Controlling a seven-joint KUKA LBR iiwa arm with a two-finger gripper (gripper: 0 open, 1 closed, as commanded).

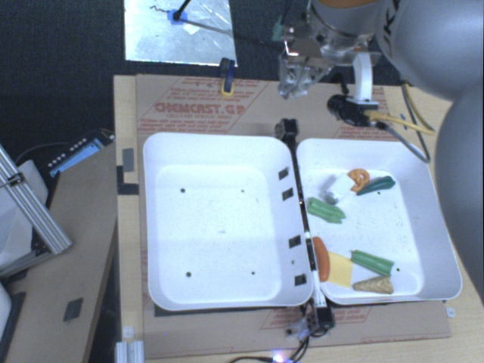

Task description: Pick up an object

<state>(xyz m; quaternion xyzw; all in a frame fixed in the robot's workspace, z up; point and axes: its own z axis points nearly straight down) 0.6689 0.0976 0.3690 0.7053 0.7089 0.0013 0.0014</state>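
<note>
Your metal two-finger gripper (pixel 293 89) hangs above the brown cardboard-covered bench (pixel 197 100), behind two shallow white bins (pixel 219 218); its opening you cannot tell

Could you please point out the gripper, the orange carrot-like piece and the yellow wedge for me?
gripper (pixel 293 89): camera view, at its lower tip, above the bins.
orange carrot-like piece (pixel 321 257): camera view, mid-body, by the right bin's left wall.
yellow wedge (pixel 340 269): camera view, centre of its flat face.

The arm (pixel 423 29) runs off the top and right edges; the hand (pixel 296 82) is too blurred to read.
</note>
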